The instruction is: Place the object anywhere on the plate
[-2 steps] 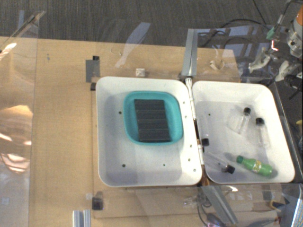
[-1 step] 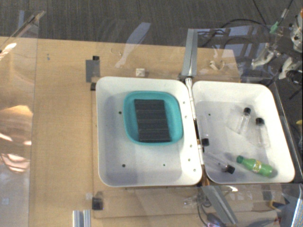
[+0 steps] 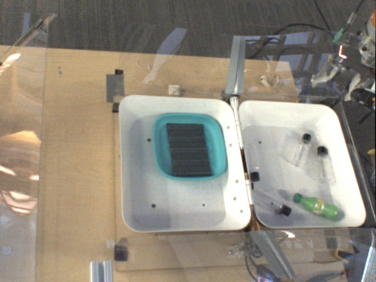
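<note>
Inside the right bin [image 3: 346, 128] lie one green bottle [image 3: 317, 206] and three faint clear tubes [image 3: 302, 148]. One plate [image 3: 218, 135] sits left. The gripper [image 3: 351, 47] is cut off; wide or narrow, I cannot tell.

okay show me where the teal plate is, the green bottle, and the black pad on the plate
teal plate [image 3: 160, 148]: camera view, on its left rim.
green bottle [image 3: 318, 206]: camera view, on its body.
black pad [image 3: 188, 150]: camera view, on its middle.

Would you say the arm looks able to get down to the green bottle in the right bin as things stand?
Probably yes. The green bottle lies flat near the front of the right bin, open from above. Its base sits close to the front wall, and a clear vial lies just left of its cap, apart from it, so finger room could be tight.
</note>
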{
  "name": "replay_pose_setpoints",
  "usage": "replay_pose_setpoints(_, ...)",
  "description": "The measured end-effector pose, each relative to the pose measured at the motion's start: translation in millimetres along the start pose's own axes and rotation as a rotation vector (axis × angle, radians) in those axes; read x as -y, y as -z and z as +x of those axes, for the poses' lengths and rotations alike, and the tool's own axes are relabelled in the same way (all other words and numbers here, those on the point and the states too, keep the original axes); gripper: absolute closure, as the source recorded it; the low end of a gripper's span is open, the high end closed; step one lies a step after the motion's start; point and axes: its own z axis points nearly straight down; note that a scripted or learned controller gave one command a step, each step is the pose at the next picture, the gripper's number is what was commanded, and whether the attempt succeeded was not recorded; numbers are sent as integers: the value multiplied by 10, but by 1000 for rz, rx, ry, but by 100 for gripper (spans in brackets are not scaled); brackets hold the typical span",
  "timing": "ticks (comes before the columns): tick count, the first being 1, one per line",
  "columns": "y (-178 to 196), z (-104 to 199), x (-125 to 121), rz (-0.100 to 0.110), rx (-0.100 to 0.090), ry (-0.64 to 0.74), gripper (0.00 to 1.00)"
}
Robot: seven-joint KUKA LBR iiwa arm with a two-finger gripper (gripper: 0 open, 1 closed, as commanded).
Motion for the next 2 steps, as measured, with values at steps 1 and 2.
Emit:
replay_pose_setpoints(1,15,-7,-1,1,0,-72,0)
replay_pose_setpoints(2,291,9,4,1,1,-101,0)
